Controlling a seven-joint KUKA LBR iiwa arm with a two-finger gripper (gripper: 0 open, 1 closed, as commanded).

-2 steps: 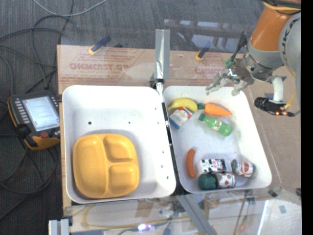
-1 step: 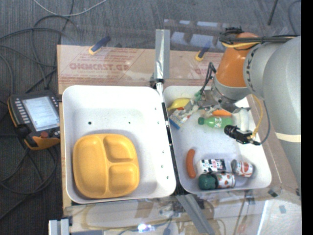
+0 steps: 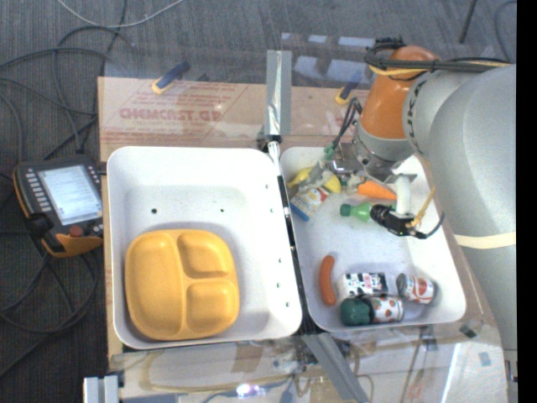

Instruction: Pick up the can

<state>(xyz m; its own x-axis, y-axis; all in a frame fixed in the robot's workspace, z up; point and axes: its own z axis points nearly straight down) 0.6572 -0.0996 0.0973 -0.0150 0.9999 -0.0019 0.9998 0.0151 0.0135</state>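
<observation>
Small silver-ended red-and-white metal can (image 3: 416, 289), right white bin's (image 3: 445, 263) near corner: unpicked; two-finger gripper (image 3: 336, 168) far off, finger state indeterminable.

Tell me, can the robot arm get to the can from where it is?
Probably yes. The can lies uncovered near the right bin's front edge, top free, though a small carton crowds it. The tool sits at the bin's far end.

Bright, even overhead light whitens the two bins (image 3: 252, 162) and casts only soft shadows, while the grey arm (image 3: 470, 141) at right looms large and slightly blurred, and the dark floor (image 3: 50, 74) stays dim and grainy.
</observation>
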